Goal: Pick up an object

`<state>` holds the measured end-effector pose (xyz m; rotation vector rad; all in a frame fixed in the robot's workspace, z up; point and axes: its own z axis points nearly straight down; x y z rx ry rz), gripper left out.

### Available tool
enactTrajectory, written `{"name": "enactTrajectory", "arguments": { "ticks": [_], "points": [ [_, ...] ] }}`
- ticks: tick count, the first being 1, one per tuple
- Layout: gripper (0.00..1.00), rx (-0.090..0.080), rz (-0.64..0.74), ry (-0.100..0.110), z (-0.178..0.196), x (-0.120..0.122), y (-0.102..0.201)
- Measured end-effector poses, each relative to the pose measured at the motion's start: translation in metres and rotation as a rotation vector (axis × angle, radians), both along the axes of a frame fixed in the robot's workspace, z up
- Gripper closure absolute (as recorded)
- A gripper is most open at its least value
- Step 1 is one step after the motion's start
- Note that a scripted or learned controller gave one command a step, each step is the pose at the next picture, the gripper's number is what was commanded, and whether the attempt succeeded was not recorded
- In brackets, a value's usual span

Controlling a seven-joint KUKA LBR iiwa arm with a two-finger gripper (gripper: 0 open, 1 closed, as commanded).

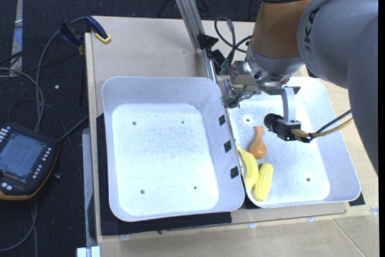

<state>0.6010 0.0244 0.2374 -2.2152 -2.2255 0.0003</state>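
A wooden bench carries two shallow white plastic bins side by side, seen from above at a slant. The left white bin (159,153) has a speckled floor with four small dark dots near its corners. The right white bin (313,165) holds three small things grouped near its left wall.

The first is a small orange pear-shaped object (258,145) with a narrow neck pointing up the picture and a rounder bulb at the bottom; its surface looks smooth and a little glossy. Just below and left of it lies a yellow curved banana-shaped toy (248,167), pressed close against the bin's left wall. Beside that, to the right and touching it, lies a yellow ribbed corn-cob-shaped toy (263,181), blunt at both ends and tilted slightly. The orange piece appears to touch the top of the yellow banana shape.

The grey robot arm with its orange band (289,15) comes in from the right and hangs over the upper left part of the right bin. Its metal two-finger gripper (236,93) sits near the seam between the two bins, above the three things and apart from them. A black fitting with a yellow cable (286,127) hangs beside it. Whether the gripper is open or closed cannot be told from here.

A grey handheld control pendant (21,159) lies on the dark floor to the left.
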Motion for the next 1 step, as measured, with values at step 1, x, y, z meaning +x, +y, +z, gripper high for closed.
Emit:
{"name": "enactTrajectory", "arguments": {
  "ticks": [1],
  "points": [
    [1.0, 0.0, 0.001, -0.001, 0.0031, -0.0059, 0.0577]
  ]
}}
